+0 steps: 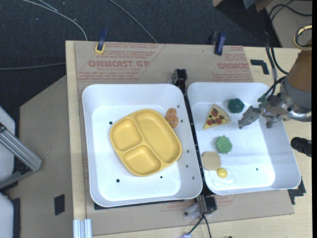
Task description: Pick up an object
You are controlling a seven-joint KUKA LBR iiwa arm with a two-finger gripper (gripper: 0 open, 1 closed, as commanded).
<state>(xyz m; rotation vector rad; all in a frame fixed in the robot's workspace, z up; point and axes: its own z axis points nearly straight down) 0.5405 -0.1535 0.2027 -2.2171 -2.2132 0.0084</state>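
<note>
**Gripper poised over right bin, nothing yet taken**

The gripper (257,116) hung above the right bin (282,155) near its far right edge, jaws spread apart and holding nothing. The dark green toy (236,104) lay just beside it, the pizza slice (216,117) nearer the bin's left wall. The approach step seemed in hand; the next move would likely call for settling over one item, descending, then closing.

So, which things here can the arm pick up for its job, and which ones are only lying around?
For the job:
- gripper
- pizza slice
- dark green toy
- light green bumpy toy
- beige disc
- fried egg
- pretzel

Just there:
- yellow divided plate
- blue clamps
</note>
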